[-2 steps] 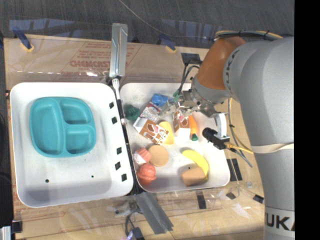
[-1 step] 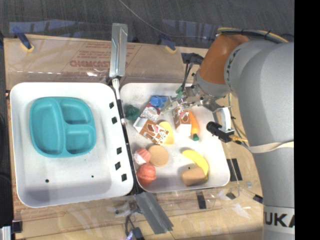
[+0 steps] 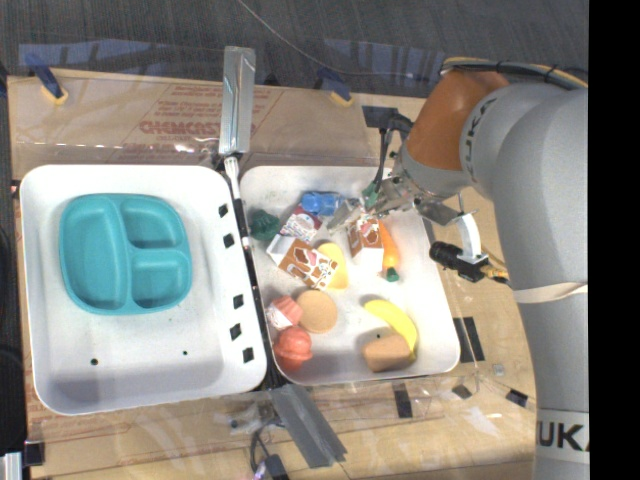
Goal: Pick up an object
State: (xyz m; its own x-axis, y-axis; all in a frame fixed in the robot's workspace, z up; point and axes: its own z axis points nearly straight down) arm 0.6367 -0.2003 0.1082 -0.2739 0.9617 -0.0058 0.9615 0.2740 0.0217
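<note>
Grey arm (image 3: 530, 168) in from the right, orange band (image 3: 445, 118) showing above the wrist, reaching down over the far side of the right bin (image 3: 440, 353). Hand (image 3: 378, 200) low among the clutter there, close above a small carton (image 3: 366, 236) and an orange carrot (image 3: 389, 251); hard to tell whether open or closed, nothing clearly gripped. Just left of the hand, a blue packet (image 3: 320, 204) and a dark green item (image 3: 264, 225) by the bin's left wall. Mid-bin, a brown-and-white carton (image 3: 309, 261) lying tilted against a yellow piece (image 3: 335, 268). Nearer, a tan round cookie (image 3: 318, 312), a pink item (image 3: 283, 312) and a red fruit (image 3: 294, 347) bunched together. Near right corner, a banana (image 3: 392, 320) touching a brown loaf (image 3: 387, 351). Over in the left bin (image 3: 130, 378), a teal divided tray (image 3: 125, 251) lying flat, well apart from the hand.
</note>
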